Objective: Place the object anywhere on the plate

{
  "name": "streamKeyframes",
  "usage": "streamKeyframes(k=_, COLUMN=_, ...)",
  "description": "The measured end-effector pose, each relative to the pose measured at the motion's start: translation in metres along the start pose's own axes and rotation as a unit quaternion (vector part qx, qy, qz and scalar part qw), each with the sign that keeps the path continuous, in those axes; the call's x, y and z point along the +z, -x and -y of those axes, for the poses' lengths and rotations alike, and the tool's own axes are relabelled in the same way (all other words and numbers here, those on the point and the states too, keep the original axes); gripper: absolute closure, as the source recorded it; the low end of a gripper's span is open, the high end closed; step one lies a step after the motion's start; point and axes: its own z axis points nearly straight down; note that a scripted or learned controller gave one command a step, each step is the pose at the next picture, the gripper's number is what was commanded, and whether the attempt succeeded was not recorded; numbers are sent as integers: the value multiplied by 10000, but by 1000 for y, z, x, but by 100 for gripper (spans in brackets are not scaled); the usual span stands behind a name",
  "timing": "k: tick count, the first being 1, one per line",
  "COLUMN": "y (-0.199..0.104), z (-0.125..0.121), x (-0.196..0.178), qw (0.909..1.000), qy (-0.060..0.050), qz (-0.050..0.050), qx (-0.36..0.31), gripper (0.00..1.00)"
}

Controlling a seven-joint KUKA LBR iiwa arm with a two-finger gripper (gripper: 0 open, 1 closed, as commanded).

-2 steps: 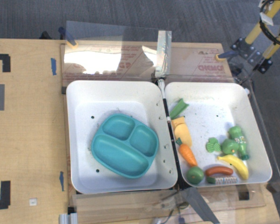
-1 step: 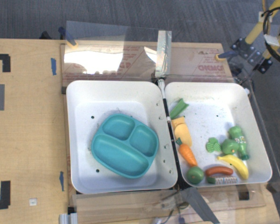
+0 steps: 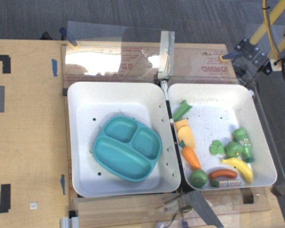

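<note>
- Camera view, L to R: bench [image 3: 23,127] bare at its left edge; blue tape tabs mark the rig's footprint.
- Left bin [image 3: 85,108]: holds the teal plate [image 3: 118,158], 3 compartments, lying flat and skewed, nearer the bin's front-right corner. Nothing rests on it, so task not yet done. Judged: plate sits close to the shared wall to keep the transfer short.
- Right bin [image 3: 213,118]: holds the candidate objs, all apart from the plate. Along its left wall, back to front: green pod [image 3: 181,111], yellow piece [image 3: 185,133], carrot [image 3: 191,156], green ball [image 3: 198,177] at the front-left corner.
- Front edge: red sausage [image 3: 223,174], touching the banana [image 3: 241,168].
- Mid-right: small leafy green [image 3: 217,147] beside a green cluster [image 3: 240,144]; exact type unclear.
- Which obj is meant: cannot tell. Judged: wall-hugging items are harder picks; the leafy green has more room.
- Pincer state: cannot tell.
</note>
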Motion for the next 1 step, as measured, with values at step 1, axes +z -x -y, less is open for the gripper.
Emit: streamKeyframes(k=1, y=-67, z=85, x=8, qw=9991, qy=12, qz=49, qx=-422, gripper=100)
